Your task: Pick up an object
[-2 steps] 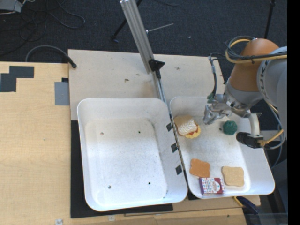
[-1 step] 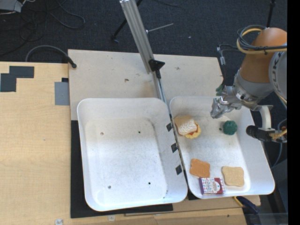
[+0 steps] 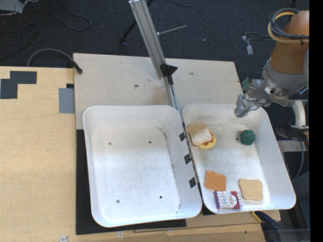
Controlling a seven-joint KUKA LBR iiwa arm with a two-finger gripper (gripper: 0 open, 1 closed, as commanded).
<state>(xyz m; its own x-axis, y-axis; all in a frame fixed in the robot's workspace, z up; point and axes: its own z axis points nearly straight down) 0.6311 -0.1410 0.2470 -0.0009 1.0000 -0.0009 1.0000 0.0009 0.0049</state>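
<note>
**Operator:** Where did the gripper stand at this step, and what was it carrying?

**Manual:** You saw the gripper (image 3: 243, 108) over the far edge of the right bin (image 3: 280, 171), toward its far right corner. No object was visible between its fingers. Whether they were spread or closed you could not tell from the camera view.

**Operator:** What could have gone wrong from there?

**Manual:** Three faults were likely, in your judgement. First, the gripper sat close to the bin's far wall; a straight descent could have struck the rim. Second, the nearest candidate, the dark green ball (image 3: 247, 137), looked round and free to roll, so an off-centre closure could have pushed it aside. Third, the flat items lay low against the bin floor, so the fingers could have closed above them and come away with nothing.

**Operator:** What did the bins contain?

**Manual:** The right bin held five items. The green ball lay near the right edge, just short of the gripper. A toy sandwich (image 3: 202, 135) lay near the left edge. An orange slice (image 3: 215, 180) sat toward the near left. A slice of toast (image 3: 251, 189) sat near the near right corner, and a small red-and-white box (image 3: 227, 200) touched the near edge between those two. The left bin (image 3: 96, 135) showed only dark specks on its floor.
</note>
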